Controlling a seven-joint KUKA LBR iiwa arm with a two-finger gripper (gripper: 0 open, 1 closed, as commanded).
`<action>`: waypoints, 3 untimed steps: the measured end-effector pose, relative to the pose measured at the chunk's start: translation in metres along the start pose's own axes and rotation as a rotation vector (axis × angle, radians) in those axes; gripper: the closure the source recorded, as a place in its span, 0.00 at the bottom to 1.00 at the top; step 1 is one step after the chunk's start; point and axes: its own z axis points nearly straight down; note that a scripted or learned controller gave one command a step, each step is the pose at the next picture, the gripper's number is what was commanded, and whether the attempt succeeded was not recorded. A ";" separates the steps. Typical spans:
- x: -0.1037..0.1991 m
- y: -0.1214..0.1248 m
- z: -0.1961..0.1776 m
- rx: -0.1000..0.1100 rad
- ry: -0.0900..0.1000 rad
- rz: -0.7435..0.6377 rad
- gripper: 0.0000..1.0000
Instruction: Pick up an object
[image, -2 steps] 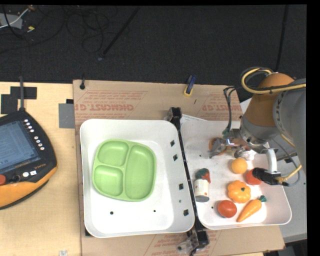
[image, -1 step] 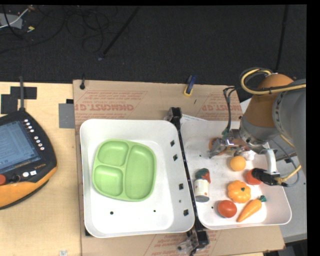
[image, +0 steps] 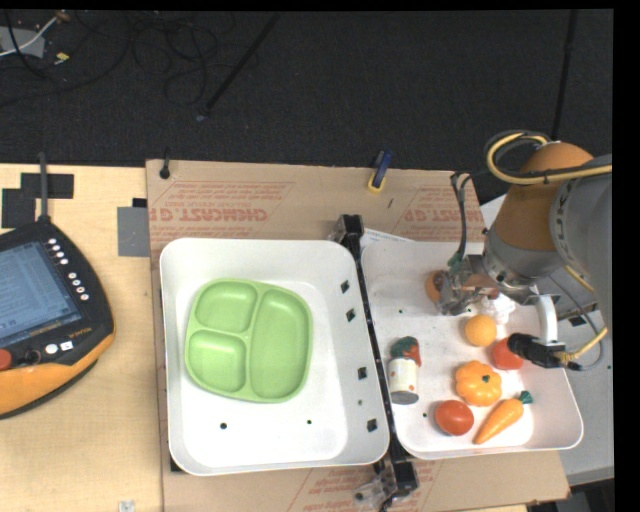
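Two white bins sit side by side. The left bin holds a green divided plate. The right bin holds a small can, a tomato, a carrot, a small pumpkin and an orange. The gripper hangs low over the right bin's far side, just beside the orange.

We see toys in right bin: orange ball at centre; small pumpkin at its 6 o'clock; red tomato at 7; carrot slanted at 5; white can at 8, upright.
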 end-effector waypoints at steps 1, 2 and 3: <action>-0.006 0.000 -0.045 -0.007 -0.003 -0.001 1.00; -0.013 0.003 -0.096 -0.008 -0.003 -0.003 1.00; -0.015 0.003 -0.132 -0.008 -0.002 -0.002 1.00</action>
